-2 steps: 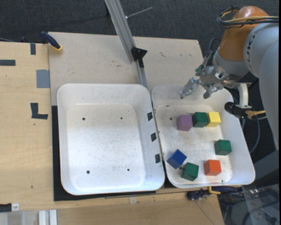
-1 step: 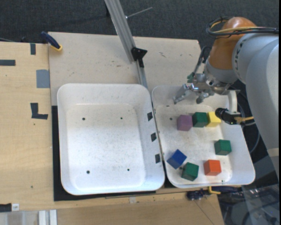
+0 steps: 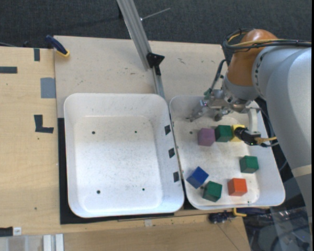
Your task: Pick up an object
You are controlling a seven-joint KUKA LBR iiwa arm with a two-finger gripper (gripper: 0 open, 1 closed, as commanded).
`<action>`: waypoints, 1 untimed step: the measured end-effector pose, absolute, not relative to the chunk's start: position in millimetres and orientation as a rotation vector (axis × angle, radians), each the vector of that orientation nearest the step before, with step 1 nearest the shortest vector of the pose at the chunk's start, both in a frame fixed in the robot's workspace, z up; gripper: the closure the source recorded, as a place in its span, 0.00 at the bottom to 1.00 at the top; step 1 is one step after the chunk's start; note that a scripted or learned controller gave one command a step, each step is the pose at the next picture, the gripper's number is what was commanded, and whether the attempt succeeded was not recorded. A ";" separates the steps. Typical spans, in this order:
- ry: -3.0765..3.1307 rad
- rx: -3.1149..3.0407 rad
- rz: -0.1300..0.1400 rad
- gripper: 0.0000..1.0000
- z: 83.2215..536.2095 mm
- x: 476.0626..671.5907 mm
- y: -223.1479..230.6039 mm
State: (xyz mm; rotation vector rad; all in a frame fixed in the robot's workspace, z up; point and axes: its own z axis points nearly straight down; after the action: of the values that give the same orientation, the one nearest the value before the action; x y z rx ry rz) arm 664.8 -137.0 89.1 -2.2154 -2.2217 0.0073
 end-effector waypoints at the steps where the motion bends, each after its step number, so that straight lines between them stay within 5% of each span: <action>1: -2.226 -2.216 0.004 1.00 101.9 666.3 -136.3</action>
State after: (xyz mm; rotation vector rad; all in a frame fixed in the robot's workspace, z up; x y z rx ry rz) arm 666.3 -136.3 101.9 -2.2161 -2.2259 0.0036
